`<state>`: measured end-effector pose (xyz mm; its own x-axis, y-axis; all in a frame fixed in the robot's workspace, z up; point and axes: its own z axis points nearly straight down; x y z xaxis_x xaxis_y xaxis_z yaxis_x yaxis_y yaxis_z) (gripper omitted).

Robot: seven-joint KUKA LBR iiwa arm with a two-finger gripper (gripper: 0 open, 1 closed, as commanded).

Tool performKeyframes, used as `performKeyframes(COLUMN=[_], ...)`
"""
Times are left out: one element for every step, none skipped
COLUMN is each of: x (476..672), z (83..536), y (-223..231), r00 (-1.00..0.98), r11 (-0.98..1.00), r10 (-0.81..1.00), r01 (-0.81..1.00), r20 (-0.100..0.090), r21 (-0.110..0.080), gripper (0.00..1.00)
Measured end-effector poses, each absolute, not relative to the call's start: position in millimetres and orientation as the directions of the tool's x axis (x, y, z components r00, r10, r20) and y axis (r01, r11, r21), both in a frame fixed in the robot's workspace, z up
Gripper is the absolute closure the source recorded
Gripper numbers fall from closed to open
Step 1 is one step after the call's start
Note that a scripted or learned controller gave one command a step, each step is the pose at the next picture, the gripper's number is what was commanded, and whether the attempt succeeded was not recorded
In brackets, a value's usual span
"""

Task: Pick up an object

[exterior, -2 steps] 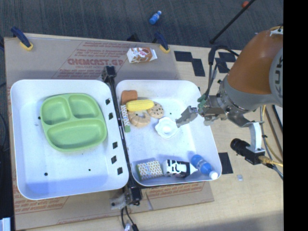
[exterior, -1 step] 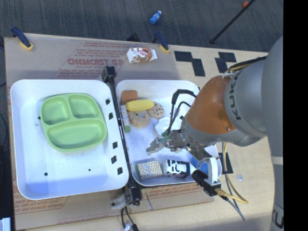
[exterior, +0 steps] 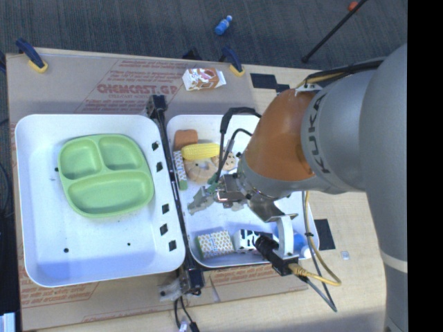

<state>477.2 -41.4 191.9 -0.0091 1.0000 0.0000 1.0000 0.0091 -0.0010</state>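
Corn cob (exterior: 201, 151) lies at twelve o'clock in the right bin (exterior: 208, 261), beside other clutter. We see the end effector (exterior: 208, 196) low at the bin's centre; we cannot tell its state. Nothing looks lifted, so we judge the pick pending.

Two bins side by side on the bench (exterior: 55, 75): left bin (exterior: 31, 206), right bin (exterior: 181, 126). In the left bin, a divided plate (exterior: 105, 175), toward the far side. In the right bin, at the far end, a corn cob (exterior: 201, 151); at the near end, a patterned packet (exterior: 214, 242). Above the right bin, the arm (exterior: 325, 137), reaching in from the right. Behind the bins, on the bench, a small packet (exterior: 203, 79).
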Motion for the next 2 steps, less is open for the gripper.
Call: performKeyframes(x=[476.6,477.4], z=[211,375], y=[-102,-134], r00=[-0.004,-0.007], r11=[0.004,0.007], r10=[1.0,1.0], r01=[1.0,1.0], r20=[-0.001,-0.002], r21=[0.0,0.003], gripper=[0.0,0.0])
